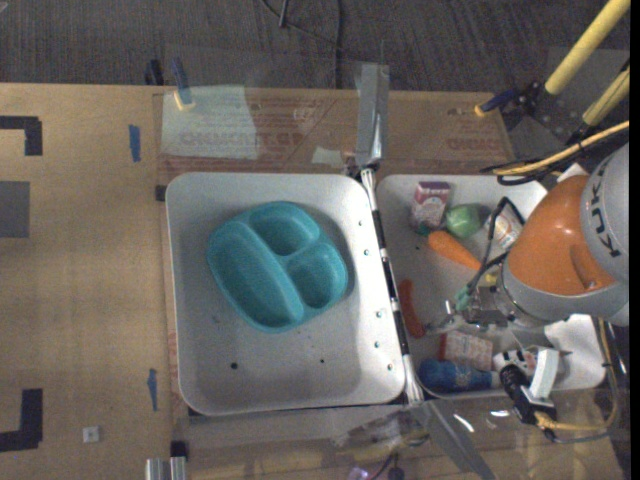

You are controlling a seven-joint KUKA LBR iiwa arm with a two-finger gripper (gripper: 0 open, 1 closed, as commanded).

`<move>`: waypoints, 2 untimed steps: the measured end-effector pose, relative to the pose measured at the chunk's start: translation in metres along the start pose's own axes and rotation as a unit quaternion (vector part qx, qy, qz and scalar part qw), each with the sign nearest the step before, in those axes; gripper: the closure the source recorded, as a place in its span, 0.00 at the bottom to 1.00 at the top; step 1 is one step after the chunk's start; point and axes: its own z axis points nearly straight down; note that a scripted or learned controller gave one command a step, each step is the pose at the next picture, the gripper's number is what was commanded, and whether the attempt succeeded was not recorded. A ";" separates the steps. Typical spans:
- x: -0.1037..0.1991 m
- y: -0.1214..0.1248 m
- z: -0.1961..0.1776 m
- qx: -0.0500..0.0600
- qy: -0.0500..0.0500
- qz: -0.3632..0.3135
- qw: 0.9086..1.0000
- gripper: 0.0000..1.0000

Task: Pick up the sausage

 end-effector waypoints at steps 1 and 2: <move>0.008 0.065 0.001 0.001 -0.001 -0.009 1.000 0.00; 0.003 -0.001 0.000 0.002 0.000 -0.006 1.000 0.00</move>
